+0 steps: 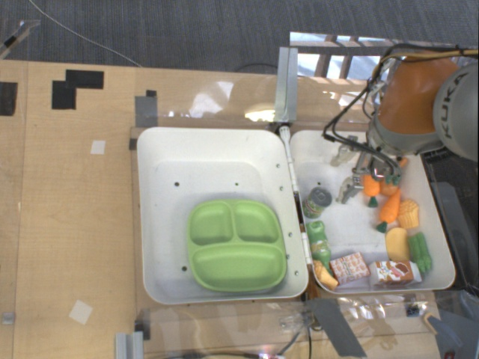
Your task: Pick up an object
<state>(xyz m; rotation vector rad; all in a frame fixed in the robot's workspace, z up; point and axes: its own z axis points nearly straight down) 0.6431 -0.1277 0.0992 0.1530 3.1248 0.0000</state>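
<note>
Right now the gripper (pixel 358 178) hangs in the right bin (pixel 329 152) at the frame's right, jaws apart and gripping nothing, just beside the orange carrot (pixel 372 188); a green plate (pixel 236 244) fills the left bin (pixel 161 200)

Bright, even overhead light fills the scene; white glare patches sit on the clear panel (pixel 224 103) behind the bins and on the metal frame (pixel 340 51) at top right; shadows are soft and faint; the small toys in the right bin (pixel 441 271) look slightly blurred.
</note>
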